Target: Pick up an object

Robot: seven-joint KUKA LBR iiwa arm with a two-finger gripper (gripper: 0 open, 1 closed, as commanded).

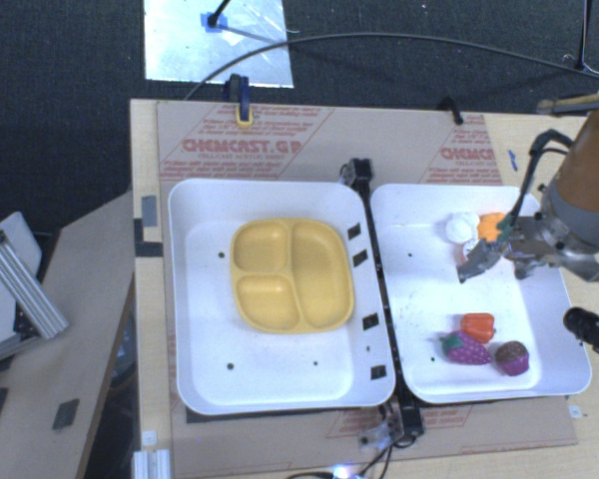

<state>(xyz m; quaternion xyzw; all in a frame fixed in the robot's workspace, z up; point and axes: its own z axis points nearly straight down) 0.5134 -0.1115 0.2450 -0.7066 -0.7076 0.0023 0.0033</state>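
Observation:
The right bin (419, 297) holds a white ball (459, 228) and an orange piece (490, 226) near its back. Toward its front lie a red-orange pepper (477, 326), a purple grape bunch (465, 349) and a dark purple-brown piece (511, 357). My gripper (476, 260) hangs over the right bin, just in front of the white ball and the orange piece, with its dark fingers pointing left and down. Nothing shows between them.
The left bin (205, 357) holds a yellow divided plate (288, 273). A black divider with clips (371, 287) runs between the bins. The arm's orange band (589, 163) and grey wrist cover the right bin's right side. Cables cross the bench behind.

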